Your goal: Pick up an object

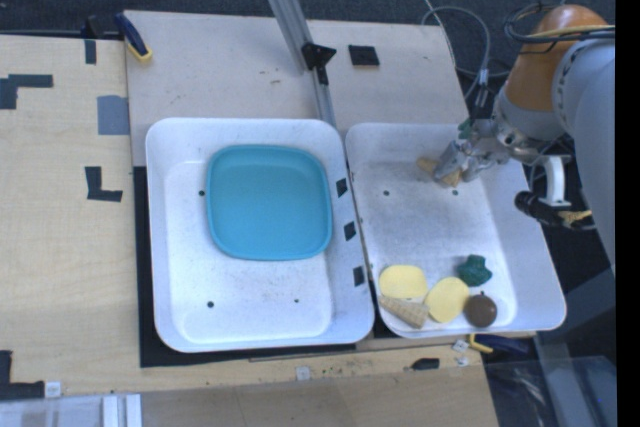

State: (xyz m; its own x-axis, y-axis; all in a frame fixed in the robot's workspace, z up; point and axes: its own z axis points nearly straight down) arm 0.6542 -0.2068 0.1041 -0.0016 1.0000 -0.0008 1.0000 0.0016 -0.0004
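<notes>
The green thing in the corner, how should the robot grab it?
The green thing lies apart from the yellow pieces, near the right bin's wall. Probably best taken from straight above, fingers closing across its narrower middle, on the sides away from the wall.

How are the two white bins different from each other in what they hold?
The left bin holds one big blue plate; the right bin holds several small things clustered at its near edge. The claw is over the right bin, not the left bin. Both are shallow and white.
</notes>
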